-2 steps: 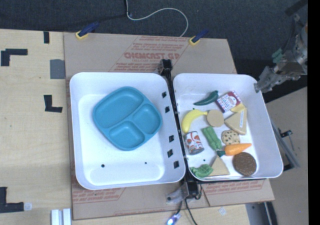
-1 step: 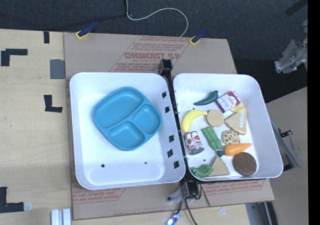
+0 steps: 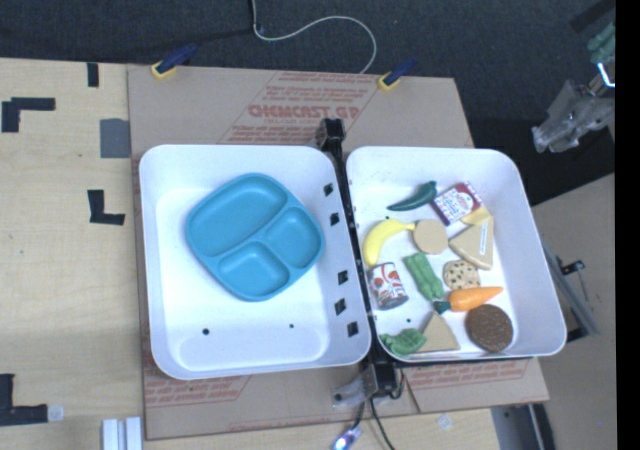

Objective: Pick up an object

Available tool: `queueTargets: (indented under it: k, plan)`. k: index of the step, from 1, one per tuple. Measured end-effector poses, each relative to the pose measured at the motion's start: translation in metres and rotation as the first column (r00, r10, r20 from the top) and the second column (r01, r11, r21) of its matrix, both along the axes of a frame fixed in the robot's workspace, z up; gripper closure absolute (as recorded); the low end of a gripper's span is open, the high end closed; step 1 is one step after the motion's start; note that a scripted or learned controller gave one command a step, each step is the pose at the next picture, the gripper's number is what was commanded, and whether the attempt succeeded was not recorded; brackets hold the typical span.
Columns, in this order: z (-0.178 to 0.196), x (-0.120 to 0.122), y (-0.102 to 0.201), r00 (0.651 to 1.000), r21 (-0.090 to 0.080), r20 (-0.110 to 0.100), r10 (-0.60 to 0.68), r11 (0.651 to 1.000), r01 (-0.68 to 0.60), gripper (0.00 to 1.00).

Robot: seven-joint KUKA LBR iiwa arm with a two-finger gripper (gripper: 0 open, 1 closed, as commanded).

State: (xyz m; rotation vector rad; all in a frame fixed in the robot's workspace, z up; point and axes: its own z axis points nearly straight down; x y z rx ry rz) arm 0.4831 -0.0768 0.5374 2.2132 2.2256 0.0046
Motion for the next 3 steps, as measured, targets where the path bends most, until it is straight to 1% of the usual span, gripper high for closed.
queueTargets:
  k: [1,3]
  plan:
    - [-0.003,0.001,0.075,1.000,0.001,-0.005,0.004,1.000,-0.004,1.00]
    - [-0.003,0.000,0.172,1.000,0.000,-0.005,0.000,1.000,0.000,1.00]
